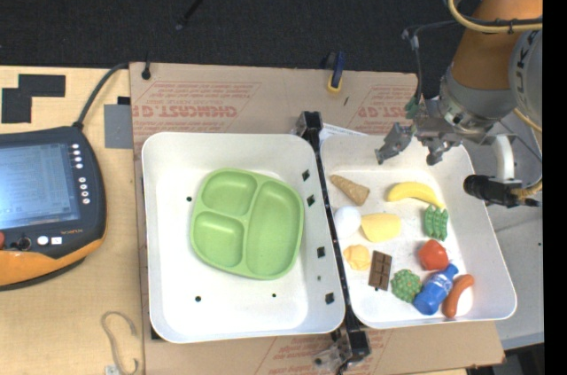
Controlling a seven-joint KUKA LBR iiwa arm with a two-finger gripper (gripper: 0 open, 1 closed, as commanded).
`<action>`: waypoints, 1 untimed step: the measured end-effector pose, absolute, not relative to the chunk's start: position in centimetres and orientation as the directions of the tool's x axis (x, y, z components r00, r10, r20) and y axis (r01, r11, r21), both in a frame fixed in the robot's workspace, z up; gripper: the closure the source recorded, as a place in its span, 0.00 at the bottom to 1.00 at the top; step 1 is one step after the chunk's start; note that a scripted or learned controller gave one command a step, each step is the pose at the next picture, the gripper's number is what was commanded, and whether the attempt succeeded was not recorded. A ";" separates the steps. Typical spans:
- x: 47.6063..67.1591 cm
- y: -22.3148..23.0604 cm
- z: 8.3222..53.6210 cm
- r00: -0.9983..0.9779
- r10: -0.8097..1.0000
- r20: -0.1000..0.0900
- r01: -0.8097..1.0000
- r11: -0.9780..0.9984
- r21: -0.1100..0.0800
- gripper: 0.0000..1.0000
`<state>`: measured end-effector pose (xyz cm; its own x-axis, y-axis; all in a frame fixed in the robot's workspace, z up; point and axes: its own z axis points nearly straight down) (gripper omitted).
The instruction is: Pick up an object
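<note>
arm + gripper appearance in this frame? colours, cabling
The arm is grey with a rounded orange band at the top. A yellowish cable loops beside the band. The gripper is dark grey metal with two spread fingers. A black cylindrical part sticks out lower right.

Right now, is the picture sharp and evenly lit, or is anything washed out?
Camera view: bins' contents in focus; the left bin white wall glares slightly; soft shadow beneath the green plate; background above the bench dark; gripper reasonably sharp.
</note>
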<state>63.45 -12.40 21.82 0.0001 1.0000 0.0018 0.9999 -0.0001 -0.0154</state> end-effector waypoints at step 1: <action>63.7 -12.4 22.7 -0.002 1.000 0.000 1.000 0.002 -0.001 0.00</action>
<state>63.72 -12.42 22.66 -0.0015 1.0000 -0.0002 1.0000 0.0015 -0.0010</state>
